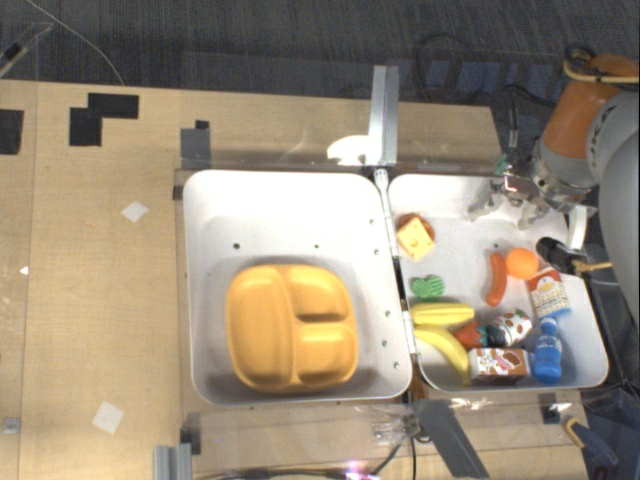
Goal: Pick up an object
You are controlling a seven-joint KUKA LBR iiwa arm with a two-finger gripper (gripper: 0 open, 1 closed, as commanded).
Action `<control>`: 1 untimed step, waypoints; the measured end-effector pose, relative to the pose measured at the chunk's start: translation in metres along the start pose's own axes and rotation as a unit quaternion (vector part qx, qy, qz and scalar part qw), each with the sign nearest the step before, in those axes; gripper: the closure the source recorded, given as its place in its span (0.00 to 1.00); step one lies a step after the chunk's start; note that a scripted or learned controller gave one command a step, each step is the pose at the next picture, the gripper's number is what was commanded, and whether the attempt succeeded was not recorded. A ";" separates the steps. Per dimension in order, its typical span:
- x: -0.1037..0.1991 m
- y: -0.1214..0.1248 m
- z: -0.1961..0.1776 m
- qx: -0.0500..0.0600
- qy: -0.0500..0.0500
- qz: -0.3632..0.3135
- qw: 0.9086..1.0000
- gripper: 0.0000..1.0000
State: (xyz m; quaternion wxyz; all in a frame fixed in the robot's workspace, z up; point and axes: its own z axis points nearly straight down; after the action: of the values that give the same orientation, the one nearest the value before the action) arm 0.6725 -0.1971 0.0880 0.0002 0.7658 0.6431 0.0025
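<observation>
Objects for picking lie in the right bin (455, 383): a yellow block (415, 236) near its upper left, a green piece (428, 287) below that, 2 bananas (441, 330) along the left wall, an orange ball (521, 263) touching a red sausage-shaped toy (495, 278), and a cluster at the lower right with a blue bottle (548, 353) and a small carton (497, 365). The left bin (280, 203) holds a yellow tray (292, 323). The gripper (518, 196) sits over the right bin's upper right corner, jaws spread, nothing between them, well apart from every object.

Judgement: approach step, no grasp made yet. Best target is probably the yellow block; it stands alone with bare floor around it. Ball may roll; the lower cluster is crowded. Centre above the target, align the jaws across its narrow side, descend straight, close only once both jaws straddle it.
</observation>
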 end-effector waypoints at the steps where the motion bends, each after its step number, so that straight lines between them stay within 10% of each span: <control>1: 0.065 -0.012 -0.083 -0.002 -0.001 0.077 0.997 0.00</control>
State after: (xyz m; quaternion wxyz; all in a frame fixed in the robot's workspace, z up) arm 0.6721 -0.1310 0.1707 0.0021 0.8129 0.5824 0.0027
